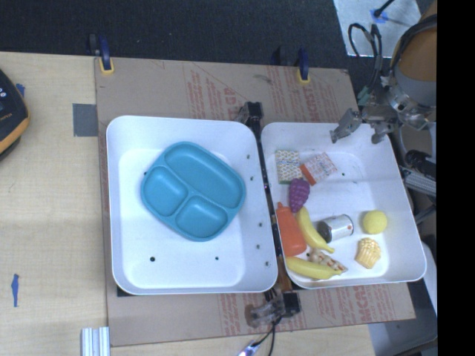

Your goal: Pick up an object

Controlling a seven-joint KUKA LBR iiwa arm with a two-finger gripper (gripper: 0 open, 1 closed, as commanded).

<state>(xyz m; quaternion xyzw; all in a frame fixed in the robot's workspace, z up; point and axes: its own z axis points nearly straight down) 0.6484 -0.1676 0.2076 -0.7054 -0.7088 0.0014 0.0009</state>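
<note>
Robotics lab: clamped cardboard (223, 87), bench (44, 213), white bins (185, 277).

Even overhead light, soft shadows. White bins (185, 273) near blown out, mild glare. Slightly soft overall; 12 o'clock background dark.

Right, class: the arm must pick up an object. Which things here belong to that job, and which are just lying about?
Job: gripper; right bin with grapes, bananas, lemon, corn, can, orange bottle, packets.

Lying about: left bin, blue tray, clamps, tape.
</note>
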